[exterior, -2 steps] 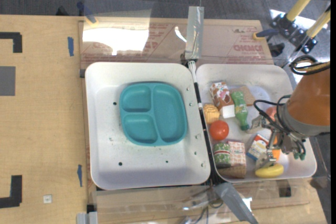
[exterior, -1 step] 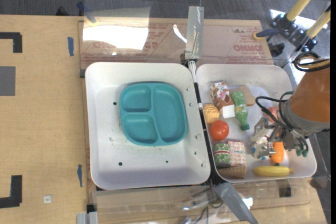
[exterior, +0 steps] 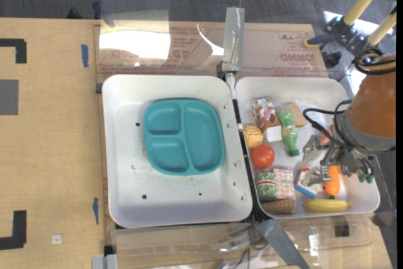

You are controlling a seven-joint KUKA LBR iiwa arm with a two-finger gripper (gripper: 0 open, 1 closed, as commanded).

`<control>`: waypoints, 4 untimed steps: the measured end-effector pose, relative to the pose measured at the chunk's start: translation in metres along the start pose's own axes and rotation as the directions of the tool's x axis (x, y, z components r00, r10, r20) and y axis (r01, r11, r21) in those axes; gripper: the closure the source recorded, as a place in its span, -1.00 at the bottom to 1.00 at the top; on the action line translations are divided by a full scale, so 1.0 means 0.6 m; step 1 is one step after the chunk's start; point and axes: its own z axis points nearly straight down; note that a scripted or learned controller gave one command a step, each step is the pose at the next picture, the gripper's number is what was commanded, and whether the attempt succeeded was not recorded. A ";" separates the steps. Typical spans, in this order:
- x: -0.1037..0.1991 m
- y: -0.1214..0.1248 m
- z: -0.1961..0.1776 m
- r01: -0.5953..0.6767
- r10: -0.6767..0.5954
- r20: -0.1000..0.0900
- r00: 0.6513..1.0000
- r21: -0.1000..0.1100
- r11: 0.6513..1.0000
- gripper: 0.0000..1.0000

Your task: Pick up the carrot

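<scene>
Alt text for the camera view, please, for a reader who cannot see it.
The grey arm's tool is low in the right bin, right by an orange carrot above a yellow banana. Toy foods crowd that bin; the left bin holds a teal divided plate.

I count two white bins on the tabletop, the left bin (exterior: pixel 119 135) and the right bin (exterior: pixel 365 201), and one teal divided plate (exterior: pixel 184 135) with three compartments. Among the toy food I make out one tomato (exterior: pixel 263 155), one green bottle (exterior: pixel 289 131), one banana (exterior: pixel 325 204), one carrot (exterior: pixel 332 183), one waffle-like piece (exterior: pixel 253 135) and two printed packets, an upper packet (exterior: pixel 265 113) and a lower packet (exterior: pixel 274 184). One arm (exterior: pixel 376 107) reaches in, with one claw (exterior: pixel 324 164)
</scene>
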 end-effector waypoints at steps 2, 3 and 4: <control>-0.051 0.025 -0.014 0.158 -0.158 -0.007 0.987 -0.002 0.987 1.00; -0.149 -0.002 -0.081 0.293 -0.293 0.000 0.956 0.000 0.956 1.00; -0.053 -0.077 0.030 0.534 -0.534 -0.009 0.845 -0.008 0.845 1.00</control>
